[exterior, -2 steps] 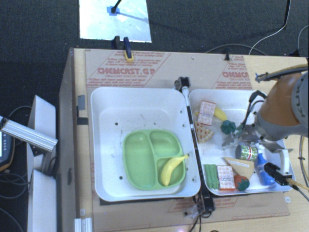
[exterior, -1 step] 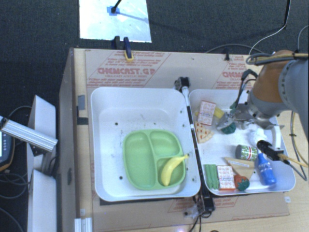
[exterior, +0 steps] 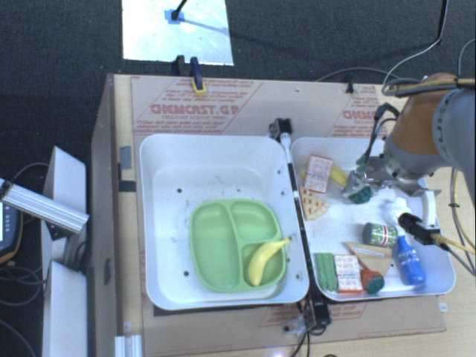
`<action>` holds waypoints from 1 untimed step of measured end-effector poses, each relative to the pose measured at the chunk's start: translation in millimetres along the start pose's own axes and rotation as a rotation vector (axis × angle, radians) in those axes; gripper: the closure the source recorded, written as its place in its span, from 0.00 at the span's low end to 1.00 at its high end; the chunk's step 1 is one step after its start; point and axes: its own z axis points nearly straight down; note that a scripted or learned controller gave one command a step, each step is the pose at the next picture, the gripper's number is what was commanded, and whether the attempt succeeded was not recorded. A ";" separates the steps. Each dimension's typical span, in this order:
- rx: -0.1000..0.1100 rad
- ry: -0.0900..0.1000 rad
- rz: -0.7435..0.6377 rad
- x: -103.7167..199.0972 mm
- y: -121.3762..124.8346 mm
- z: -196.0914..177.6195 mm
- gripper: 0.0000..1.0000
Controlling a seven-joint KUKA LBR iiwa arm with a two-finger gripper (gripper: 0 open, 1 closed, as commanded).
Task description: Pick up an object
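My gripper (exterior: 360, 187) is low in the right bin (exterior: 446, 274), near its back middle. Right at its tip lies a small dark teal object (exterior: 361, 195); I cannot tell whether it is touching. A yellow item (exterior: 338, 175) lies just left of the tip, beside a pink-and-white carton (exterior: 319, 174). A toy pizza slice (exterior: 313, 206) rests further left by the bin wall. In front of the gripper are a green-labelled can (exterior: 380, 234), a blue bottle (exterior: 409, 263) and a white bottle (exterior: 396, 211).
Along the right bin's front edge sit a green block (exterior: 324, 270), a red-and-white box (exterior: 347, 272) and a red-green piece (exterior: 372, 281). The left bin (exterior: 171, 169) holds a green divided plate (exterior: 216, 244) with a banana (exterior: 264, 259). The arm (exterior: 424, 136) enters from the right.
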 end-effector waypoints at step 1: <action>0.001 0.003 0.000 115.4 -10.7 -90.2 1.00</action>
